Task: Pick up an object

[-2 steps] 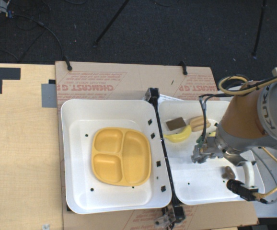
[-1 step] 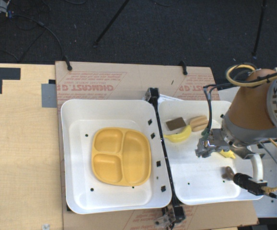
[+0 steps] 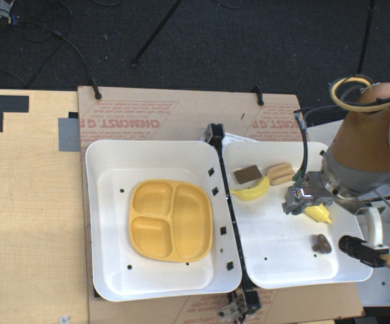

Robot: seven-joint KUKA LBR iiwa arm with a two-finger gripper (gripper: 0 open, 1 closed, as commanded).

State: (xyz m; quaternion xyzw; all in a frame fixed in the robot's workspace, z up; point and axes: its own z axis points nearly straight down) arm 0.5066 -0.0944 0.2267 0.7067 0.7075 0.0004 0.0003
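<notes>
Partly hidden under the grey arm, the metal two-finger gripper (image 3: 297,202) hung low in the right white bin (image 3: 276,275); its grip could not be told. A small yellow object (image 3: 318,213) lay beside it, half covered.

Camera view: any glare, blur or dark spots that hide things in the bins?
Camera view: even light and soft shadows; no strong glare on the right bin. Banana and yellow plate read clearly. The small brown piece is too blurred to identify. The gripper is dim and soft.
</notes>
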